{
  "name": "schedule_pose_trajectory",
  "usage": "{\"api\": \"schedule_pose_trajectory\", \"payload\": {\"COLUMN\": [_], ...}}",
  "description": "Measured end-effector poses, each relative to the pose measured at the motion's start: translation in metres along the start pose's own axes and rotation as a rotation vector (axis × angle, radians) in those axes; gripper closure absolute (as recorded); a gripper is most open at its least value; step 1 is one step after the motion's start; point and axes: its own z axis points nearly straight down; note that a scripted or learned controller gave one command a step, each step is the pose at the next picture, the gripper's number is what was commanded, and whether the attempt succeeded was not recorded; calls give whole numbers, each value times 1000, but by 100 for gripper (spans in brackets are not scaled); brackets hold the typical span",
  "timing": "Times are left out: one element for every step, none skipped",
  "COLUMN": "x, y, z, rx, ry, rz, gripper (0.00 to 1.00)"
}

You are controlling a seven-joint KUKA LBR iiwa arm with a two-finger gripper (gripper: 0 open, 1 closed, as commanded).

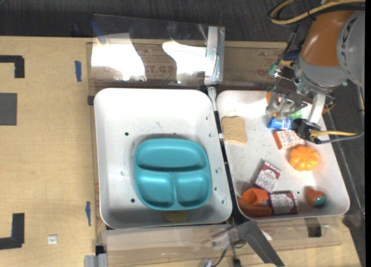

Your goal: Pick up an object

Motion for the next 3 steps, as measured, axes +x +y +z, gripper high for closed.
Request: {"api": "schedule_pose_trajectory", "payload": {"x": [-76,-116,-108], "y": [-9,32,32], "z": [63,115,116], "rx": [-1,-26,-26], "ry": [0,5,12], "rz": [-281,-318,-329], "gripper": [100,100,0]}}
